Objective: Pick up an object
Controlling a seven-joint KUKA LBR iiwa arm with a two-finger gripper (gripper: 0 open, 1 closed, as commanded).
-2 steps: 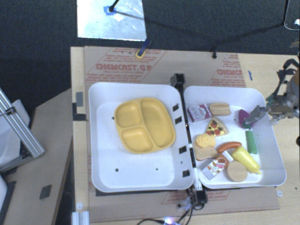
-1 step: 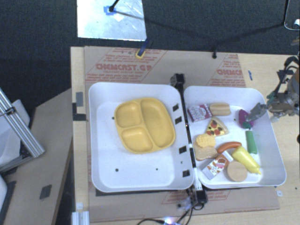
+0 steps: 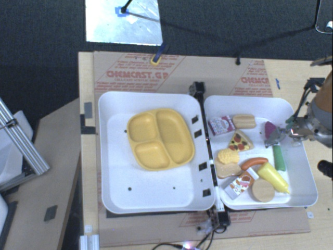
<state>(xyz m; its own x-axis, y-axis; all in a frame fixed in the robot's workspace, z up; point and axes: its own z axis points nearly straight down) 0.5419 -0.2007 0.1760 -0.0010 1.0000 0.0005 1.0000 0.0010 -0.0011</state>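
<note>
The right bin [image 3: 299, 113] holds several toy foods: a pink packet [image 3: 221, 125], a bread roll [image 3: 243, 121], a pizza slice [image 3: 240, 140], a corn piece [image 3: 228, 155], a sausage [image 3: 253, 163], a green cucumber [image 3: 279, 158], a yellow bottle [image 3: 274, 177], a round bun [image 3: 263, 190] and a small red carton [image 3: 239, 185]. A dark purple piece [image 3: 269, 131] lies near the bin's right side. My gripper [image 3: 289, 133] reaches in from the right edge, low over the bin, right beside the purple piece and just above the cucumber's top end.
The left bin [image 3: 112, 191] carries a yellow divided plate [image 3: 160, 138]. A black hinge strip [image 3: 205, 139] runs between the bins. Both bins rest on a cardboard sheet [image 3: 140, 72]. A shiny metal sheet [image 3: 123, 13] lies on the floor behind.
</note>
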